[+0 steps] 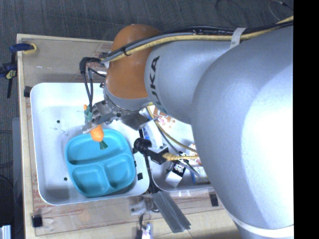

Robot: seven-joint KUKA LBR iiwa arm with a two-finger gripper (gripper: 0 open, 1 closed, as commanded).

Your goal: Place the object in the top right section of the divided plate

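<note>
A blue divided plate [82, 154] lies in the left white bin [47, 148], with one large section at the top and two smaller ones below it. A small orange toy carrot [97, 133] with a green end sits at the plate's upper right rim, over the edge of the large section. My gripper [93, 121] is right above the carrot and touches or nearly touches its orange end. The grey arm and its orange band [127, 68] hide the rest of the wrist.
The right bin [164, 185] holds several small packaged items, mostly hidden under the arm. A black fitting [142, 146] sticks out just right of the plate. The bin wall is close on the plate's left and bottom sides.
</note>
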